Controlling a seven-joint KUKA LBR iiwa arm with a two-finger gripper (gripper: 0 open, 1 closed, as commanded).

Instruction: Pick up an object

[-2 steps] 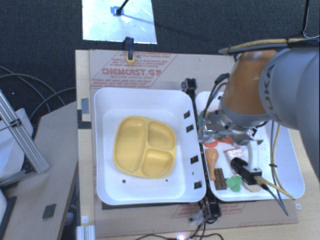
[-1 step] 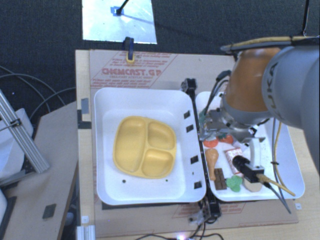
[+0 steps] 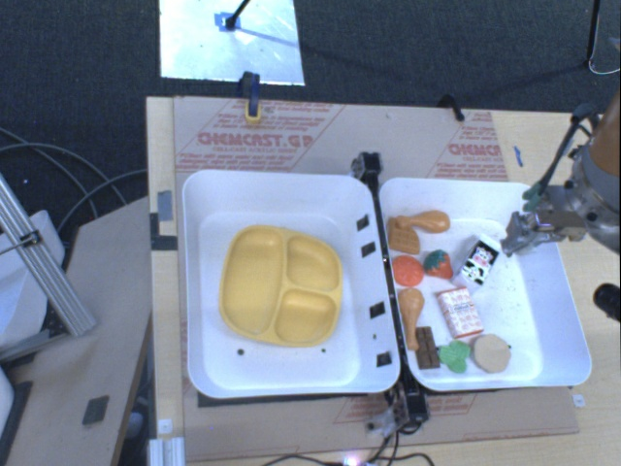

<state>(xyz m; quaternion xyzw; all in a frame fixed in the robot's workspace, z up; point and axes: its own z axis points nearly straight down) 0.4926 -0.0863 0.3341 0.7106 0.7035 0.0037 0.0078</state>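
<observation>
**A:** Where's the hand?

**B:** The hand (image 3: 516,229) is over the right shallow white bin (image 3: 555,311), near its upper right area, arm coming in from the right edge. Can't tell from this angle whether it's wide or narrow. Nothing visible between its tips.

**A:** Closest object?

**B:** Small black-and-white carton (image 3: 479,261), lying tilted, just left of and below the hand. Close, but I can't say they touch.

**A:** Rest of that bin?

**B:** All on the left half. Tan toy drumstick (image 3: 418,227) at the top by the divider. Below it a round orange-red piece (image 3: 408,271), with a red strawberry with green leaves (image 3: 439,261) just beside it. A second tan drumstick (image 3: 412,307) lower down, a dark brown bar (image 3: 426,347) under that. A red-and-white patterned packet (image 3: 458,312) sits mid-bin. At the bottom edge, a green toy piece (image 3: 453,355) next to a round beige disc (image 3: 492,352).

**A:** Left bin?

**B:** The left shallow white bin (image 3: 209,221) holds a yellow plastic compartment plate (image 3: 280,284), roughly centred, flat. Both bins sit on a cardboard sheet (image 3: 291,134) on the counter (image 3: 594,289).
</observation>
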